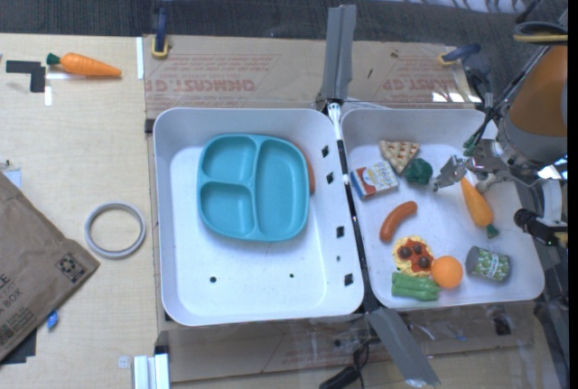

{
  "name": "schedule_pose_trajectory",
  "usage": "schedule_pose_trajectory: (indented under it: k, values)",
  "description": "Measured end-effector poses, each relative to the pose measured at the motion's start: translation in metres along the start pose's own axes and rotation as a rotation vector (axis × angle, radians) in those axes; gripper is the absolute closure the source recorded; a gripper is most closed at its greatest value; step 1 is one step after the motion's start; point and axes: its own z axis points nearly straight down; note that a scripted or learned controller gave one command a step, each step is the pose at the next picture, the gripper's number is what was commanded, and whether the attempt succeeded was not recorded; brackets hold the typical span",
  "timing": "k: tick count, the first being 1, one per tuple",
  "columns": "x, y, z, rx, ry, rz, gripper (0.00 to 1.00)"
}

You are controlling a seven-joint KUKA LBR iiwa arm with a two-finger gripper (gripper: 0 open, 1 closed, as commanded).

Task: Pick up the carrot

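Where two bins [172,198] sit, two carrots [477,203] — one gripper [470,172]

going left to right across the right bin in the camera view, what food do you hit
milk carton → sausage → orange → carrot → can

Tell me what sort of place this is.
Probably a robot test bench, not a kitchen: two white bins sit on taped cardboard, toy food such as the carrot lies in the right bin, and a blue divided plate in the left.
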Motion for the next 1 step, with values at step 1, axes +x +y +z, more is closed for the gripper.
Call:
schedule_pose_trajectory:
  k: [1]
  values:
    - [-0.005,-0.0363,-0.084,0.001,-0.012,-0.053,0.0]
